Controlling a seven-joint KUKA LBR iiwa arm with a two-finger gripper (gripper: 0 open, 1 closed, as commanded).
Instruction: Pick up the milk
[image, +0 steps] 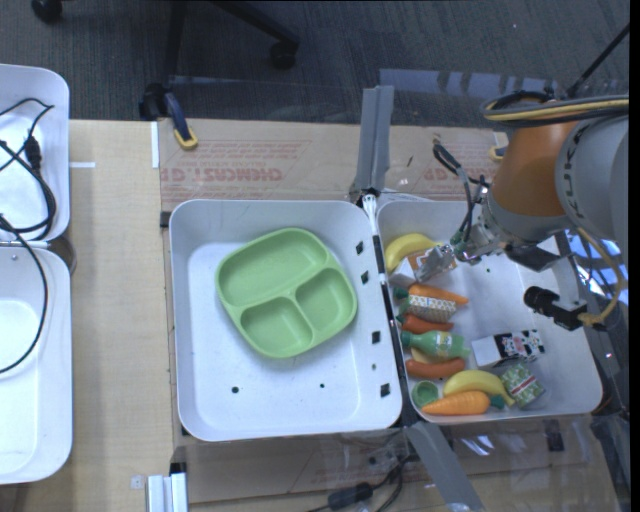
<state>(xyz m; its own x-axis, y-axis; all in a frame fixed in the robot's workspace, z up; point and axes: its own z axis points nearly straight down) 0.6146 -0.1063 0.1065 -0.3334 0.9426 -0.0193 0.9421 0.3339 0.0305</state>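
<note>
While the milk (508, 347) lies flat, clear of the pile, gripper (468, 243) hovers near the banana (408, 247); grip state unclear.

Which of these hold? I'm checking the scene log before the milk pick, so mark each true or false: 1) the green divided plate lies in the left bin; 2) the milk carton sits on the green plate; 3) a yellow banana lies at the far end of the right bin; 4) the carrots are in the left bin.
1) True: the green three-compartment plastic plate lies in the left white bin.
2) False: the small black-and-white milk carton lies on the floor of the right white bin, apart from the plate.
3) True: a yellow toy banana lies near that bin's far left corner.
4) False: the orange toy carrots lie in the right bin, along its left wall.
</note>
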